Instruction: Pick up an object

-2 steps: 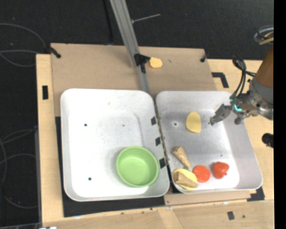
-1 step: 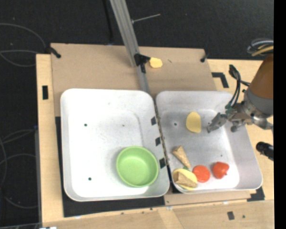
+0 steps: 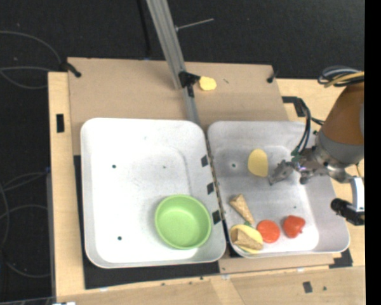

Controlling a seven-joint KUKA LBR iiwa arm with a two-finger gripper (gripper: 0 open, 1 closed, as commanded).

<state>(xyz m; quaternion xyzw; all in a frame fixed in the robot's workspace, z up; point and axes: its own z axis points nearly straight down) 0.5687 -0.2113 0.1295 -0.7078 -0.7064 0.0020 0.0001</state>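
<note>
My gripper (image 3: 291,172) hangs over the right bin (image 3: 241,138), toward its right side. Its two dark fingers stand apart, open, with nothing between them. A pale yellow lemon-shaped object (image 3: 258,162) lies just left of the gripper, apart from it. Nearer the front of the same bin lie a tan cone-shaped piece (image 3: 240,204), a yellow-and-tan piece (image 3: 246,237), an orange-red round object (image 3: 268,231) and a red object (image 3: 293,225). A green bowl (image 3: 183,221) sits at the front right of the left bin (image 3: 127,151).
A slanted metal pole (image 3: 168,37) rises from the bench behind the bins. A small yellow piece (image 3: 207,83) lies on the bench beside its base. The arm's orange band (image 3: 346,116) and cables sit at the right bin's far right edge.
</note>
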